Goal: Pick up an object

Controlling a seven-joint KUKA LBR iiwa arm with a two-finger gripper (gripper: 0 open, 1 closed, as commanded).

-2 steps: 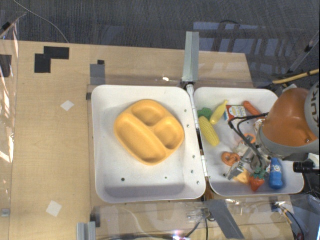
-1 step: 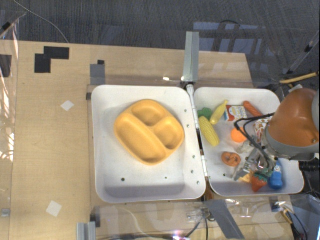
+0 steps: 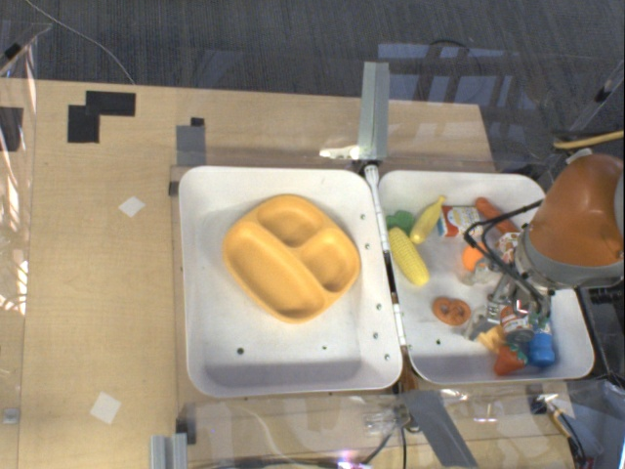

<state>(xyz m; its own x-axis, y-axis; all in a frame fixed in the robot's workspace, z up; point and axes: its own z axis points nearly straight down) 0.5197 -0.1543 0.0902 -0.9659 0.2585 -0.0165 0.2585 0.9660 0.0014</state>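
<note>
The grey arm with its orange band (image 3: 582, 225) reaches in from the right over the right-hand shallow white bin (image 3: 422, 358), and its pincer (image 3: 511, 313) hangs low among a cluster of small toys near that bin's right front corner; whether it is open or closed cannot be told, since the metal parts blur into the clutter beneath. Just beside it lie a blue plastic piece (image 3: 542, 351), a red-orange piece (image 3: 508, 362) and a small yellow-orange bit (image 3: 490, 339), all close together. A round orange-brown disc (image 3: 450, 310) rests a little to the left of the pincer. Farther back in the same bin lie a yellow toy corn cob (image 3: 407, 256), a yellow banana-shaped toy (image 3: 427, 220) touching a green piece (image 3: 399, 221), and a small white carton with red print (image 3: 451, 223) whose lettering is too small to read. The left-hand white bin (image 3: 210, 360) holds a yellow-orange plastic divided plate with three compartments (image 3: 291, 256), lying near its middle. Both bins sit side by side on the pale wooden table (image 3: 98, 291), which bears black tape marks (image 3: 98, 113) near its far left.
</note>
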